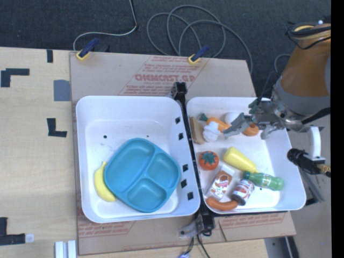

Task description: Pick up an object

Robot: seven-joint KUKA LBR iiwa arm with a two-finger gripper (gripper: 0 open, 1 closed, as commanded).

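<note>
Objects for picking lie crowded in the right bin [285, 160], and the gripper [244, 123] hangs over that bin's far edge, reaching in from the right side. Whether it is released or clenched I cannot tell; a grey metal piece juts toward the bin's middle wall and hides whatever sits under it, and nothing can be made out as held. Nearest to it are an orange round piece [250, 129] just beside it and an orange-and-white toy [215, 127] a little toward the middle wall, with a small white ball [230, 117] near the far edge. The yellow piece [238, 159] lies closer to the bin's centre, its long axis running aslant from the middle toward the near right corner. A green bottle [265, 180] lies on its side along the near edge, a tomato [208, 159] sits by the middle wall, and a can [242, 191], a small carton [220, 184] and a sausage [221, 203] are packed touching at the near edge. In my judgement the orange round piece is the likeliest target, being almost under the gripper. The left bin [86, 117] carries a blue tray [142, 173] and a banana [102, 183], partly tucked under the tray.
</note>
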